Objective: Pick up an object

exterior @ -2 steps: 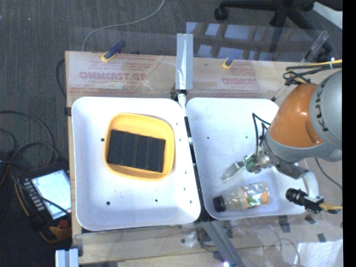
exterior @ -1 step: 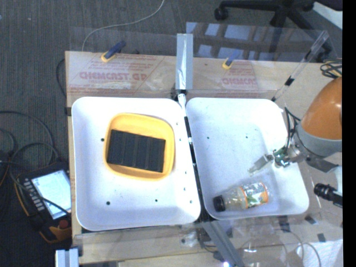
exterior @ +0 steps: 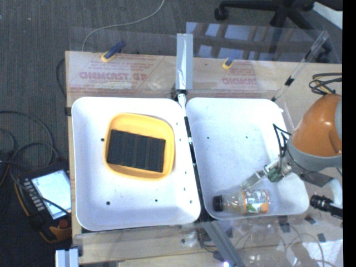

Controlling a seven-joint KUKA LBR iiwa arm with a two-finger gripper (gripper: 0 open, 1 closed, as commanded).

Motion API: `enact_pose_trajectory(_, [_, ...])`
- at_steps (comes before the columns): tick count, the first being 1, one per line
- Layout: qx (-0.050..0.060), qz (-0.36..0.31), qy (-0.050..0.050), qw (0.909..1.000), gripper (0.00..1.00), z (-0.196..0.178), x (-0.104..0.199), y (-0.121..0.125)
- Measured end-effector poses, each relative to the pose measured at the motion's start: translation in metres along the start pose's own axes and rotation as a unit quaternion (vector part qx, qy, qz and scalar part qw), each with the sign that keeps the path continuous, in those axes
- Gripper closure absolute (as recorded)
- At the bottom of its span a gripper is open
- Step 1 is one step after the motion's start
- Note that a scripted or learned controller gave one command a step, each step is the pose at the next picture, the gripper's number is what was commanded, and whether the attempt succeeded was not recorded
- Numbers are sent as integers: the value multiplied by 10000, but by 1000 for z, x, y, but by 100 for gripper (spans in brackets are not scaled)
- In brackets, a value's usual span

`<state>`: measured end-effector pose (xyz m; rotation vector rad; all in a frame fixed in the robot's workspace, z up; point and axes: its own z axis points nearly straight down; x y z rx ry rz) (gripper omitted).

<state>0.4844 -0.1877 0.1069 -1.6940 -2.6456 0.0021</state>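
White bins (exterior: 233, 121): yellow tray (exterior: 139, 122), plastic bottle (exterior: 245, 201).

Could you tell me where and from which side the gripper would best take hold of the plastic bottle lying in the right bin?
Probably across the bottle's clear body, coming from above. It lies on its side along the near wall of the right bin, dark cap pointing left, so the wall blocks a near-side approach. The gripper is just above it; closing across the round body seems safer than the narrow cap.

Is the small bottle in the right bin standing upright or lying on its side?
Lying on its side. The bottle stretches along the floor of the right bin, with its dark cap toward the left bin.
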Motion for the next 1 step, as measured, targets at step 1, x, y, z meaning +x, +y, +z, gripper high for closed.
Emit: enact_pose_trajectory(1, [-58, -383, -95, 9992, 0, 14, 33, 20])
